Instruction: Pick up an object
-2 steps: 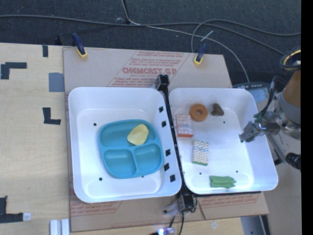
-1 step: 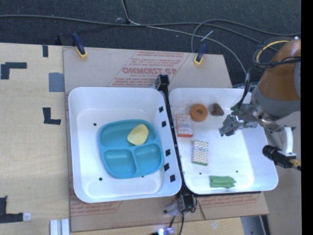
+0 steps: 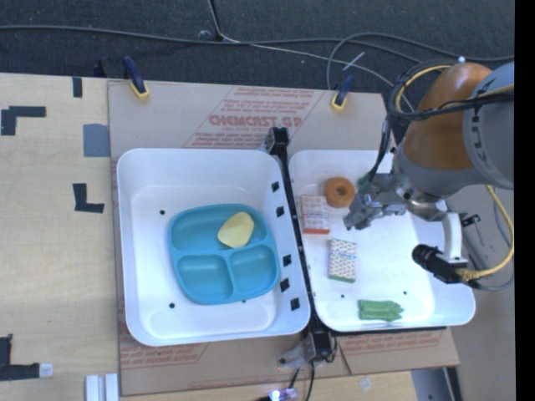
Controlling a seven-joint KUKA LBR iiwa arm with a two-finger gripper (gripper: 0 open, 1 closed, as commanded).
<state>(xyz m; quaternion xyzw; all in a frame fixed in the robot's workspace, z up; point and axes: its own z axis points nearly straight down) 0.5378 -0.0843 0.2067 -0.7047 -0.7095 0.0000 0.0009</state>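
While above the right bin (image 3: 435,307), gripper (image 3: 361,215) hangs near donut (image 3: 339,191).

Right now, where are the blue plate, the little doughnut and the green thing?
Blue plate (image 3: 201,272): camera view, bare lower-left compartment.
Doughnut (image 3: 338,191): camera view, on its brown ring.
Green thing (image 3: 380,310): camera view, middle of its top.
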